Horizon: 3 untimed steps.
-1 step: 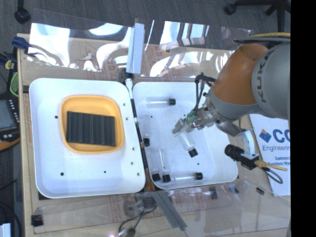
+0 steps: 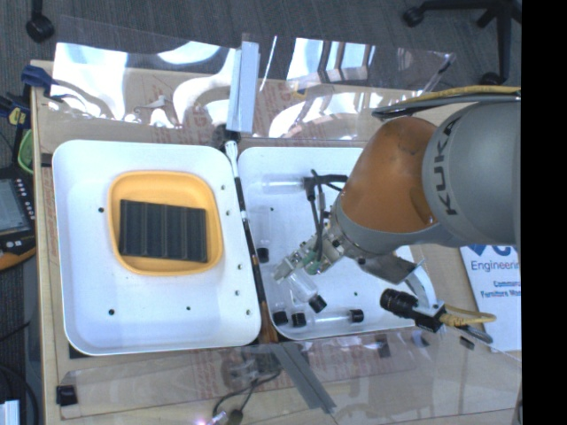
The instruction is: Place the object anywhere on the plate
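Note:
A yellow plate [image 2: 199, 188] with a rounded rim lies in the left bin [image 2: 80, 237]. A dark grey ribbed rectangular block [image 2: 164, 231] lies flat on it, near its middle. My gripper [image 2: 303, 262] hangs low over the right bin [image 2: 275, 171], left of that bin's centre and well to the right of the plate. The bulky orange and grey wrist hides much of the right bin behind it. What sits at the gripper's tip is too small and glinting to make out.
Several small black-capped clear pieces [image 2: 317, 305] lie along the right bin's front edge. A thin black wire shape [image 2: 314, 184] and a clear tube [image 2: 283, 184] lie near its back. A divider ridge [image 2: 246, 237] separates the bins.

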Available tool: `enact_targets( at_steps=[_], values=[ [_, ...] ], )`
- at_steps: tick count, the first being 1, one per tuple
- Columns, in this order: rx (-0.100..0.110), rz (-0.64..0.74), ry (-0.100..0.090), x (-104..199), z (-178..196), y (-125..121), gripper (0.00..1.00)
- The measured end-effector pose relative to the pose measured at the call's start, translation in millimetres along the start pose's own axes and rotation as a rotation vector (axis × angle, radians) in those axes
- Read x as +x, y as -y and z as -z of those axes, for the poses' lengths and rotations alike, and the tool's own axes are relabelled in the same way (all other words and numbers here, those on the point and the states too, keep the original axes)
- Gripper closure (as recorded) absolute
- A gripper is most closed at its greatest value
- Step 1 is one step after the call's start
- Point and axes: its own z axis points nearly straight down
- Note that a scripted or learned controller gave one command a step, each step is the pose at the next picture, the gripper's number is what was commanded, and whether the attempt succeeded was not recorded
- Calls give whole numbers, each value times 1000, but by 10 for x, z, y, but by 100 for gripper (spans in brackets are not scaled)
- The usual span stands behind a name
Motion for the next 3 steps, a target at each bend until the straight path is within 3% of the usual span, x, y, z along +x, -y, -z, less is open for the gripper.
enact_targets(
  at_steps=[1, 2, 3],
  values=[
    [1, 77, 1, 617, -1, -339, 100],
    [-3, 224, 5, 832, 9, -958, 100],
    [-3, 223, 5, 829, 9, -957, 0]
  ],
)
